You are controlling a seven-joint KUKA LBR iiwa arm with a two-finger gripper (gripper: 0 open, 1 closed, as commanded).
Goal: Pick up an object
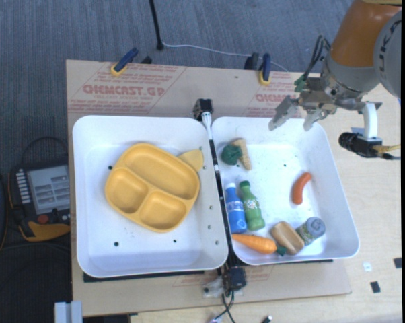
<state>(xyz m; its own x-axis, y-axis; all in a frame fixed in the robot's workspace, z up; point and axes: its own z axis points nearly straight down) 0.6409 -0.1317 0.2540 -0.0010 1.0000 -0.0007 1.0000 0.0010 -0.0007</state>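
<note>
So, nothing's been picked yet as far as I can see. The gripper (295, 118) hangs above the far rim of the right bin (342, 180), with its two fingers (280, 117) spread wide and nothing between them. Arm comes in from the right with that orange band above the wrist.

Everything grabbable is lying in the right bin. Along the left wall there's a blue bottle (235, 209) and a green bottle (251, 207) side by side, touching or close to it. Near the far-left corner sits a green broccoli-looking thing (230, 154) right against a tan piece (241, 152) (can't tell what that one is, bread maybe). Out on its own toward the right is an orange-red sausage (300, 187), well apart from the rest. Along the near wall: a carrot (255, 243), a hot dog bun (286, 238) and a small can (311, 229), all bunched together.

The left bin (88, 180) holds a yellow divided plate (153, 186) with a yellow wedge (192, 158) poking out from behind it.

My read on progress: basically at the start. What's left is the whole job, meaning choose a target, come down, close on it, lift. If I had to guess, the sausage looks like the easiest grab since nothing crowds it, while the stuff near the front wall is packed tight.
</note>
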